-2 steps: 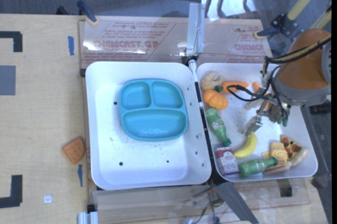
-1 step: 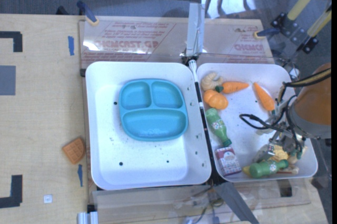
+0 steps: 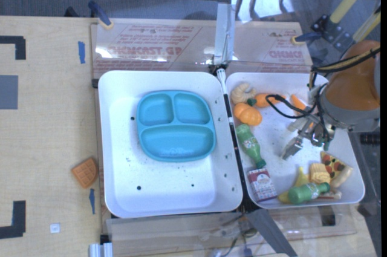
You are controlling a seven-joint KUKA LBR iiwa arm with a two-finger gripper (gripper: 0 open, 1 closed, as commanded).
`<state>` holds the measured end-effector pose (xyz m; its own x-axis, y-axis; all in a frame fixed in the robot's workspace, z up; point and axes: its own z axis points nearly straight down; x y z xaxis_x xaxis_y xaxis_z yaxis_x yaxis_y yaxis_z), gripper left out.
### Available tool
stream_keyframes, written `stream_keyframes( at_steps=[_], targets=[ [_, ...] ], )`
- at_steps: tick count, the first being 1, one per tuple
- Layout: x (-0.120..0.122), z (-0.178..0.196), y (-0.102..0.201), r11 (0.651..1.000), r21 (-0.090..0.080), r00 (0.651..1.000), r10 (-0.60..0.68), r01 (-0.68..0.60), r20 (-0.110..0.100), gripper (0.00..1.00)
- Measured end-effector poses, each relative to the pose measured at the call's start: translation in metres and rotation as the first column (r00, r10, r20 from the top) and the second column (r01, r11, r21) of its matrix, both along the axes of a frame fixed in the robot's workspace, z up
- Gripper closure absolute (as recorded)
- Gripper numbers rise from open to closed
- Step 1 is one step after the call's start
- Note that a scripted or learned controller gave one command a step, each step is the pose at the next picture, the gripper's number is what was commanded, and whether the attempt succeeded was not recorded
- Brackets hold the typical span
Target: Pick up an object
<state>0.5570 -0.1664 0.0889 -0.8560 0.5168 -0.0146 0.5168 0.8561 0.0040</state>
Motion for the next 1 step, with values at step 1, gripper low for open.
stream_keyframes(
  at_steps=[1],
  targets=[
    [0.0752, -0.0008, 0.0295, 0.983, 0.001, 0.983, -0.182, 0.182, -0.012, 0.00]
  ],
)
